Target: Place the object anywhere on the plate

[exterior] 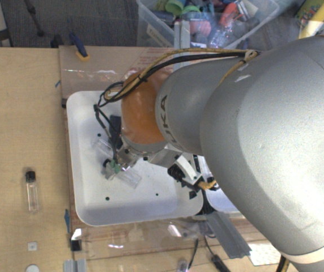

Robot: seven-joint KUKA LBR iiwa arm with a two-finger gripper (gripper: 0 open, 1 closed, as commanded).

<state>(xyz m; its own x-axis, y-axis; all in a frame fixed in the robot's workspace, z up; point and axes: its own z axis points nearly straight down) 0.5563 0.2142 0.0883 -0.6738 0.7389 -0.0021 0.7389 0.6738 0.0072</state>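
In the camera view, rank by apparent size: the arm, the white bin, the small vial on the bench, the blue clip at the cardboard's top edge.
1. arm, though it is nearest the camera
2. white bin
3. vial
4. blue clip, close to the vial

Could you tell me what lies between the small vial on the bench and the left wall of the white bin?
In the camera view, the stretch between the vial and the bin wall is bare wooden bench.
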